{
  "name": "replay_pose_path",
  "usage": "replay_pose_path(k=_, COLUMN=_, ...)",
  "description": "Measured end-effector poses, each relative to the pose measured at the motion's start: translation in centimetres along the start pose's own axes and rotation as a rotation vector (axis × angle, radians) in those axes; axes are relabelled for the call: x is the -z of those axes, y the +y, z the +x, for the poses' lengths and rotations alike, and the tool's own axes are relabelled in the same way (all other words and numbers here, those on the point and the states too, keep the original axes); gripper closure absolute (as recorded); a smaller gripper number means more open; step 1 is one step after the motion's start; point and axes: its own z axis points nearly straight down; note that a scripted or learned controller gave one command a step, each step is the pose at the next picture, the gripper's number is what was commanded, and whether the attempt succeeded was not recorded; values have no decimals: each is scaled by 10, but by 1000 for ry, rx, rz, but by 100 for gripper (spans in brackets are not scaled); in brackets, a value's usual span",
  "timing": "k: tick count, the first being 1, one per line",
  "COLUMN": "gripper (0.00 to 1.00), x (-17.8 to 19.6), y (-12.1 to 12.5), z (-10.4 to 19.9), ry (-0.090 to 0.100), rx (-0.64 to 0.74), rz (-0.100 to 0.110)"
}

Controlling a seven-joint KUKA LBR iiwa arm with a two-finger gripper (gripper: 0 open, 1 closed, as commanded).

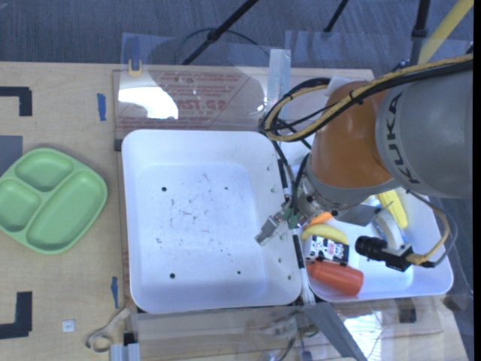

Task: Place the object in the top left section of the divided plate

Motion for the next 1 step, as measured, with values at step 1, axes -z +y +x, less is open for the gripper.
replay_pose_path(k=1, gripper=0, x=0, y=0, z=0, ry=0, rx=-1, rz=-1)
